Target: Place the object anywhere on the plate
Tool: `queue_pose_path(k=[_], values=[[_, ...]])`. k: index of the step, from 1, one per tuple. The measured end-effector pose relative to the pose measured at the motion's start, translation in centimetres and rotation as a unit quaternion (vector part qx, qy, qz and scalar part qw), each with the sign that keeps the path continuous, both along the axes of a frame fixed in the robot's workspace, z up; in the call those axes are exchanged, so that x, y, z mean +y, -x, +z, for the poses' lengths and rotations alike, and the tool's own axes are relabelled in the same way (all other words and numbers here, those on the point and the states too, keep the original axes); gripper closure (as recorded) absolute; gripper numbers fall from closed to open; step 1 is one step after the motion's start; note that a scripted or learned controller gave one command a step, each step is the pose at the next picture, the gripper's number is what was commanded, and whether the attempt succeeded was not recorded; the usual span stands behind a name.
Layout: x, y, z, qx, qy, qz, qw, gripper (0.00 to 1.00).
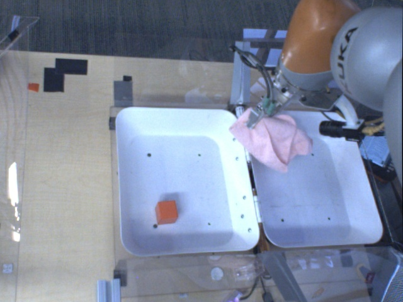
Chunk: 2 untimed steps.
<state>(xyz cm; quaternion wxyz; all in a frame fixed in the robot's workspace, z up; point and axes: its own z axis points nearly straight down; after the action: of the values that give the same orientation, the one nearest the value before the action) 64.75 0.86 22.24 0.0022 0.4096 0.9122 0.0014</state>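
A crumpled pink cloth (277, 140) hangs over the far left corner of the right bin (327, 225), its left edge reaching the divide between the two bins. My gripper (259, 113) comes down from the orange-banded wrist (312, 27) and is shut on the cloth's upper left part, which bunches up between the fingers. The cloth looks lifted, with a faint shadow beneath it on the bin floor. A small orange cube (167, 212) lies on the floor of the left bin (182, 137), near its front left, far from the gripper.
The grey arm fills the upper right, above the right bin's far edge. A metal bracket (242, 74) stands behind the gap between the bins. Black markers (62, 73) lie on the wooden bench at the far left.
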Motion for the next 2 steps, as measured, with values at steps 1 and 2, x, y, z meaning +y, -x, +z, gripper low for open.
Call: queue_pose_path(k=[1,2], values=[[8.9,3.3,2.1,-0.001,-0.0002,0.09,0.996,1.0],[12.6,6.8,-5.8,0.0,0.0,0.173,0.9849,1.0]])
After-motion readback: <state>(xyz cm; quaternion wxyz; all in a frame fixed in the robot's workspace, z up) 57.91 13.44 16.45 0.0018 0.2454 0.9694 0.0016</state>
